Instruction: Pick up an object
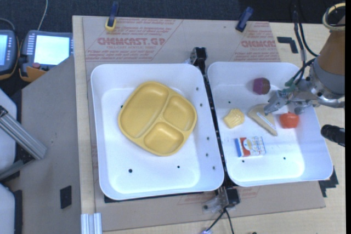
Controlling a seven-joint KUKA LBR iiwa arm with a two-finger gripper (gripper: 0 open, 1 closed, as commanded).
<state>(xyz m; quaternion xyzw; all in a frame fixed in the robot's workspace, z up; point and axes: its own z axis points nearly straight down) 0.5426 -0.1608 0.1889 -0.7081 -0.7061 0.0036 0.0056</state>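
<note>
Grey metal is filling the right edge of my feed, where the arm (332, 71) is reaching in over the right bin (307, 170). I am seeing the gripper (281, 102) hanging low above that bin's middle, towards its far right side. Its fingers (272, 106) are pointing towards the bin's centre, but I cannot tell how far apart they are standing, and I am not seeing anything clearly between them.

An orange-red piece (289, 120) is lying just beside the gripper, on its near side, partly under the wrist; whether they are touching I cannot tell. A cream wedge (263, 119) is lying at a slant right by the fingertips, and contact there is also unclear. A purple ball (261, 85) is sitting nearer the bin's far edge. A yellow chunk (234, 118) is resting towards the bin's left wall. A small box (250, 146) with blue, white and red print is lying flat nearer the front edge.

I am seeing the left bin (109, 172) carrying a yellow tray (157, 117) with three compartments, sitting turned at an angle around the bin's centre.
</note>
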